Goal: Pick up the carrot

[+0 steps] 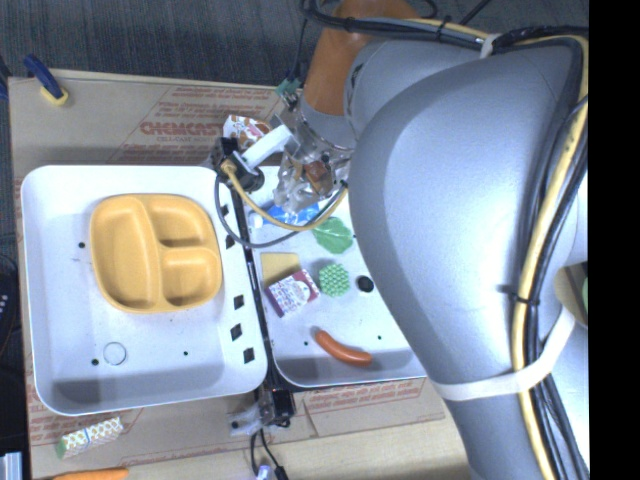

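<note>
Hand (300,173) low over right bin (395,353), carrot (342,348) well apart.

red print on cardboard (180,118) under bins too blurred to read

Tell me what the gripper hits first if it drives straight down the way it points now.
Probably the blue item directly under the gripper in the right bin, not the carrot; depth is unclear.

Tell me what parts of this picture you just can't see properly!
- The claw: cables and glare cover it, so open or shut is unclear.
- The right bin: the big grey arm hides its right side.
- The blue thing under the claw: mostly covered.
- The orange thing at the bottom edge: cut off; maybe the carrot.
</note>
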You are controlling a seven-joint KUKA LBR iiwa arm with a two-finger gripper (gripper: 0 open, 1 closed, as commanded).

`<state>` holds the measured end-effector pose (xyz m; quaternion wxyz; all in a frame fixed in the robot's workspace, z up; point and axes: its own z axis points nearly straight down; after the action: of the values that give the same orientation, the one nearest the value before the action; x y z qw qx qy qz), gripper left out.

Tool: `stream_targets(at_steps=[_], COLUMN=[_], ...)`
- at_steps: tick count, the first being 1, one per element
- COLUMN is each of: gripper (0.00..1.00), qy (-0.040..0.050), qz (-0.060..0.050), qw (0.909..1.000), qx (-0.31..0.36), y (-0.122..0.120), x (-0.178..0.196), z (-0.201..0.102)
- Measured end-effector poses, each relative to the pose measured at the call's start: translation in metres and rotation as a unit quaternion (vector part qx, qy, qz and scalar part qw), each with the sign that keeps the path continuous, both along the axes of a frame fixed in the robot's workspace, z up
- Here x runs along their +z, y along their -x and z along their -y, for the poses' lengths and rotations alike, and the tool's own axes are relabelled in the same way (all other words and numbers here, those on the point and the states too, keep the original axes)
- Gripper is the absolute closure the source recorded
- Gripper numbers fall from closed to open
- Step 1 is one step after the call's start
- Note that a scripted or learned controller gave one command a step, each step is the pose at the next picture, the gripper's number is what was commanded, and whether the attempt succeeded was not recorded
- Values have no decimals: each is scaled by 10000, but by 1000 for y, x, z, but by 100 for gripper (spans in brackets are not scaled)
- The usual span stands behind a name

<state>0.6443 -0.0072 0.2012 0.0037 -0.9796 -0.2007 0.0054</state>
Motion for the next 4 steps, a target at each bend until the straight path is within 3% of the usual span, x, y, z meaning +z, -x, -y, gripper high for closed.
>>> stream_targets(at_steps=[1,2,3,4], gripper=[100,100,100,100], qy=[23,13,15,20], qz=[25,23,28,28], qw=[9951,9952,9951,9951], qx=[-987,-977,-983,-988], y=[31,43,122,169], x=[31,26,84,72], z=[42,110,136,179])
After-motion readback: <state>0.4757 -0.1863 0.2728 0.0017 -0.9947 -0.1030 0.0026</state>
